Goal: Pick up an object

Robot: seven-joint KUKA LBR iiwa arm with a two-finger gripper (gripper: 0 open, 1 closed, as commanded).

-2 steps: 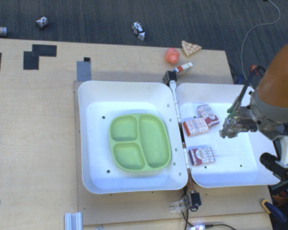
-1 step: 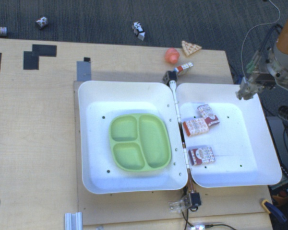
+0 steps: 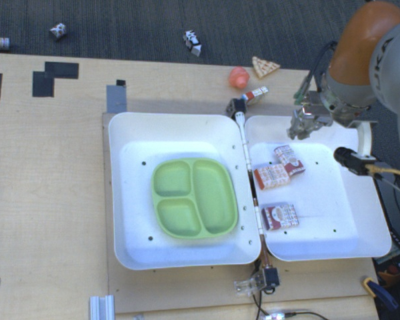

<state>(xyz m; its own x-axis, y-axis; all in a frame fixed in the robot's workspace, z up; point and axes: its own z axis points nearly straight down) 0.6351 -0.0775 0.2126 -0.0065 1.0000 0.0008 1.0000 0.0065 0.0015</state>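
Note:
Three small red-and-white packets lie in the right bin (image 3: 333,242): one (image 3: 286,156) near the back, one (image 3: 275,175) beside it at the bin's left side, and one (image 3: 280,217) nearer the front. My gripper (image 3: 301,129) hangs above the back of the right bin, a little behind and to the right of the rear packet. I see nothing between its fingers. The grey arm with its orange band (image 3: 363,42) reaches in from the upper right.
The left bin (image 3: 130,179) holds a green divided tray (image 3: 195,197). Behind the bins on the bench lie a red ball (image 3: 239,77), a pizza-slice toy (image 3: 265,66) and a small red-and-white tube (image 3: 255,95). A black cable end (image 3: 350,159) juts over the right bin's right side.

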